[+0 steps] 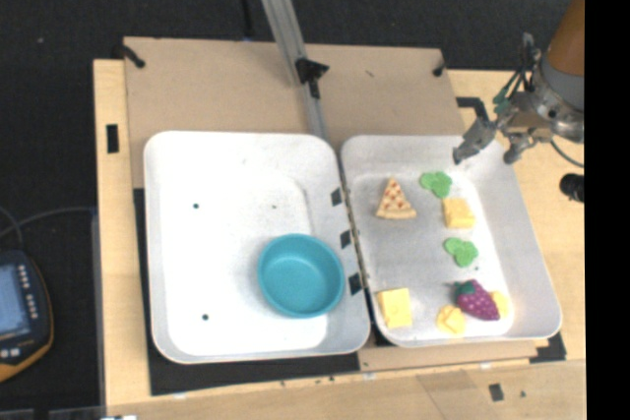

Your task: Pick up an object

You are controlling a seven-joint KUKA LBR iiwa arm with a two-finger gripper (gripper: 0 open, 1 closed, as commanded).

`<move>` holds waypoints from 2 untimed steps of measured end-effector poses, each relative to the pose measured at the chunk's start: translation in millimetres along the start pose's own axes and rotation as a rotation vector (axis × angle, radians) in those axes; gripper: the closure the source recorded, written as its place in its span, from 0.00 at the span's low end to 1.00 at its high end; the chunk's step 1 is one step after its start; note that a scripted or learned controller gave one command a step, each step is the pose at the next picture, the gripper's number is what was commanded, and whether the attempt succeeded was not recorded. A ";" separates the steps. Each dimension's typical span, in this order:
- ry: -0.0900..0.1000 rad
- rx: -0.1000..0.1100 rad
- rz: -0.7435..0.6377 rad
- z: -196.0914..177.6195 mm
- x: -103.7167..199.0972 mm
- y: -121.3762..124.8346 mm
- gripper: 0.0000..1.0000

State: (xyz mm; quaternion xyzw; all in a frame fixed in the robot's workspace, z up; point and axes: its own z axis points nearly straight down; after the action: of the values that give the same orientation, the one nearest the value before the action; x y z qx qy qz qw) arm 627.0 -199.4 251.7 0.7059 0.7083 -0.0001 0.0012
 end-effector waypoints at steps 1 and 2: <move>-0.001 0.000 0.000 -0.1 -0.4 -0.1 0.00; 0.000 0.005 0.003 62.4 -3.4 2.0 0.00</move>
State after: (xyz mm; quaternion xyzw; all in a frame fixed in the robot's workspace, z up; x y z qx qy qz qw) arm 629.1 -203.0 189.3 0.7070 0.7072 -0.0020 -0.0006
